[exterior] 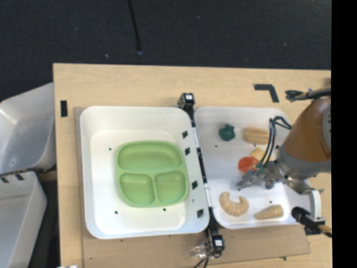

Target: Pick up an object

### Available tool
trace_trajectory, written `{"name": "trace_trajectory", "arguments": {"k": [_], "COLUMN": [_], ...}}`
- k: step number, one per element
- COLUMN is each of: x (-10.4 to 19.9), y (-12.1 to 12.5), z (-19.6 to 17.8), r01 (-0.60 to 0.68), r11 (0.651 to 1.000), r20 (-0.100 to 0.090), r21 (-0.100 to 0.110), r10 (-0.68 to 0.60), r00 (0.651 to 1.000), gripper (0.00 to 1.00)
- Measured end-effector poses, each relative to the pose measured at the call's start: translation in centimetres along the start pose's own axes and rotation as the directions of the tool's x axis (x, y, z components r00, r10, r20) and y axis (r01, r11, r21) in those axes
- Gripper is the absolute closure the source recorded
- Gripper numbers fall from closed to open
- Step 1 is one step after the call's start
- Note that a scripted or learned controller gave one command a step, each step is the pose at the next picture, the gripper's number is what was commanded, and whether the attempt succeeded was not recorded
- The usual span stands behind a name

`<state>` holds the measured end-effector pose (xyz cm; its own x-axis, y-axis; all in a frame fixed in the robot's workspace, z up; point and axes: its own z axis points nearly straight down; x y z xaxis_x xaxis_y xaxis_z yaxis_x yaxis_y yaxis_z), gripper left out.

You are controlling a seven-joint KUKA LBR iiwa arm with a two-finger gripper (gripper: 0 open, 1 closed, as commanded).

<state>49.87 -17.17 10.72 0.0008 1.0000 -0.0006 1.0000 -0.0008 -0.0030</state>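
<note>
So the gripper sits low in the right bin, beside the red tomato-like toy; can't tell its finger state. Toy looks light, rigid, slick plastic; I'd grab its middle.

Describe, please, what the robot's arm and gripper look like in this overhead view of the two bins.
The arm reaches in from the view's right as a bulky rounded body, orange-brown on top with grey metal beneath. Dark cables loop along its left side. The gripper is a small grey metal assembly with thin dark fingers, blurred here. A white and black fitting sits below the arm.
</note>
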Motion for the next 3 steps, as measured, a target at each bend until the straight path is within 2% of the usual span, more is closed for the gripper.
{"name": "trace_trajectory", "arguments": {"k": [1,2,3], "x": [-0.1,-0.9,-1.0], "y": [0.1,-0.6,-0.2], "z": [-1.4,-6.7,-11.1], "r01": [-0.006,-0.005,0.004], "r11": [1.0,1.0,1.0], "r20": [0.0,0.002,0.002], "r21": [-0.006,-0.009,-0.009], "r10": [0.006,0.005,-0.004], "r00": [1.0,1.0,1.0], "gripper": [1.0,1.0,1.0]}}
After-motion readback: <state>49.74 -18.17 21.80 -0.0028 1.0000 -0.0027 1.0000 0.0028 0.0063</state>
